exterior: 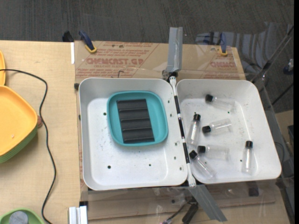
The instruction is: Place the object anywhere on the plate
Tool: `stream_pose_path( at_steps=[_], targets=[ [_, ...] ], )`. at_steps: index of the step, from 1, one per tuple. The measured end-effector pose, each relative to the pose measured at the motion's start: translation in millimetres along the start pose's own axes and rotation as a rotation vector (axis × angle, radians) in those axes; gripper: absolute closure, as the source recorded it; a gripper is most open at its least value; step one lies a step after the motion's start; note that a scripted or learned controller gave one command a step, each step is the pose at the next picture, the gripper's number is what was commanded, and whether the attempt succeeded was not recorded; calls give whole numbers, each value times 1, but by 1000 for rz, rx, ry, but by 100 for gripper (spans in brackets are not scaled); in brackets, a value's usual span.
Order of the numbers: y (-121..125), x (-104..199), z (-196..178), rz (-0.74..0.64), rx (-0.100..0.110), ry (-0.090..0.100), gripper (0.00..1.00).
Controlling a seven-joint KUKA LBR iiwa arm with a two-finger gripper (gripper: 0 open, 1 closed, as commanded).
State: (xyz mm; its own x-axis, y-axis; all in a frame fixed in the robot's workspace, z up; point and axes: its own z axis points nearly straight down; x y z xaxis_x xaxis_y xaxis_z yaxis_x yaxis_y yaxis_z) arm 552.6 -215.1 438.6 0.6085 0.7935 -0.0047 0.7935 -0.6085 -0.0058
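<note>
1. Looking down at a slant on two shallow white bins side by side: the left bin (135, 167) and the right bin (233, 169).
2. A teal plate (113, 120) with rounded corners lies in the left bin, toward its far side, with a dark ribbed insert (135, 121) in its middle.
3. Several clear vials (217, 125) with black caps lie scattered on their sides in the right bin, all apart from the plate.
4. One vial (247, 156) lies near the right wall; another (194, 128) lies just beside the divider.
5. Whether the gripper is apart or together cannot be told.
6. Stacked yellow dishes (14, 120) sit on the wooden bench, far left.
</note>
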Motion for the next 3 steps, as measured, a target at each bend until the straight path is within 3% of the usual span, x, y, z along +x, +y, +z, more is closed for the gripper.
stream_pose_path(
  at_steps=[3],
  targets=[
    [-5,-12,-1,384,-2,2,0]
  ],
)
